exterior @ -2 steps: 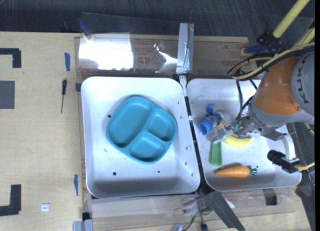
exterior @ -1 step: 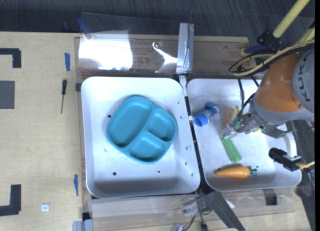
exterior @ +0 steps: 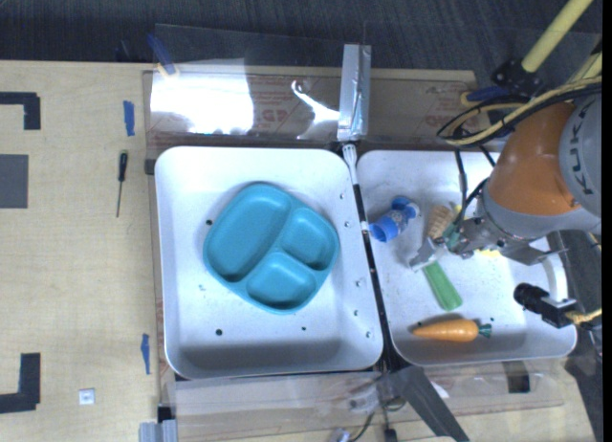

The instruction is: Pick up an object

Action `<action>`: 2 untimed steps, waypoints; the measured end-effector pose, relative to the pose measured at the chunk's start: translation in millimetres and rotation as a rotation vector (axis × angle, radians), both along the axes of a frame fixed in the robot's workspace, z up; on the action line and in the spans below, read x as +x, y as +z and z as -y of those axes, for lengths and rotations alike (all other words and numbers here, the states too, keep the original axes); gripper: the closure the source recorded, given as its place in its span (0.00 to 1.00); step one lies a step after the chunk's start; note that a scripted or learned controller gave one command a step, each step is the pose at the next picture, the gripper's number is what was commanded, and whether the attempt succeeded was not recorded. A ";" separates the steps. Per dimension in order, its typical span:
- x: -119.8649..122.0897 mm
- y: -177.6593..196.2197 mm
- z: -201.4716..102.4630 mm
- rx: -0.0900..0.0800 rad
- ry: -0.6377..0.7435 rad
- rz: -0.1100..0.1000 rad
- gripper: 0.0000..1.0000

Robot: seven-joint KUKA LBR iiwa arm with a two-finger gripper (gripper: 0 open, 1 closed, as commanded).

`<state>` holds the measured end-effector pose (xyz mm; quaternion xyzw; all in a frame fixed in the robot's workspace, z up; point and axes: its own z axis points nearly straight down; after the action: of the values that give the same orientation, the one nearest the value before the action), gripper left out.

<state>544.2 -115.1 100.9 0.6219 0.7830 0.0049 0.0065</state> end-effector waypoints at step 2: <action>-39.2 -1.5 -12.4 -0.002 -0.065 -0.001 1.00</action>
<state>505.0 -102.7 99.5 0.6469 0.7626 0.0038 0.0070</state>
